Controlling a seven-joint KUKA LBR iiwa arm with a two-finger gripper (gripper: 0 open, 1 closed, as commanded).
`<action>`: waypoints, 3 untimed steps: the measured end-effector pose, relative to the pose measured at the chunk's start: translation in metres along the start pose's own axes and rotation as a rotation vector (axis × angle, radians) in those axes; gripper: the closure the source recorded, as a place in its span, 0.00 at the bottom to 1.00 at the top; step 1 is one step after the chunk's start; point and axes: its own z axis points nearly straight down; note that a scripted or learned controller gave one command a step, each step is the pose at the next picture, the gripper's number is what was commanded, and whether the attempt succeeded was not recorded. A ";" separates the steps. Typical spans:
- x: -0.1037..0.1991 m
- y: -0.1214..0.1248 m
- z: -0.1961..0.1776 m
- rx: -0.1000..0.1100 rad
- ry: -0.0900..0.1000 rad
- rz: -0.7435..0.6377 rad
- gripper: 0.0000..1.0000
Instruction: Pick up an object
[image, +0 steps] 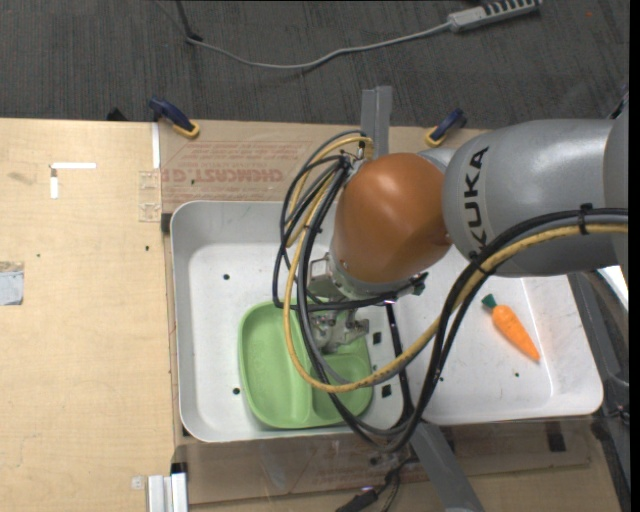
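The big grey arm (540, 190) with its orange band (390, 215) reached in from the right and hung low over the left white bin (200, 300). Its jaws (335, 335) pointed down at a light green dish (275, 375) that lay flat in the near part of that bin. The jaws were just above the dish's right half, or touching it; I could not tell which. I could not tell if the jaws were clenched or released, because the wrist and a bunch of black and yellow cables (300, 250) hid them. A small orange toy carrot (513, 327) with a green top lay in the right bin (570, 390), well apart from the jaws. Both bins sat on a brown desk (80, 300). Two clamps (175, 116) held the far edge of the desk.
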 end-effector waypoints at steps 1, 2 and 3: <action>-0.011 0.054 -0.016 0.057 -0.018 -0.162 1.00; -0.099 0.028 -0.007 0.017 0.006 -0.074 1.00; -0.021 0.066 -0.021 0.041 -0.011 -0.210 1.00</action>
